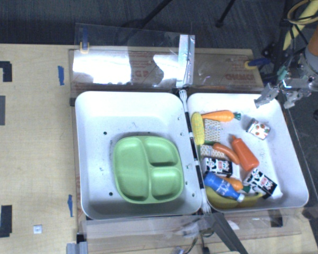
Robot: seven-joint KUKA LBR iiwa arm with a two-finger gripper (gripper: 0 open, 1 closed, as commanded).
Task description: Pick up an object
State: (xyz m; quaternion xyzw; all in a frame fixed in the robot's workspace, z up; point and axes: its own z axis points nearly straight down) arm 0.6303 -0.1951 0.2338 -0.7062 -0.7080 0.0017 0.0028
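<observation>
Jaws (275,96) spread open, empty, above right bin's (292,157) far corner, toys (230,160) below

A single fixed camera looks down at a slant from above the pale wooden bench (32,157), far enough back to take in both shallow white plastic bins, the left bin (90,115) and the right bin (286,157), rim to rim. Dark floor lies beyond the bench's far edge, near the frame's top.
</observation>
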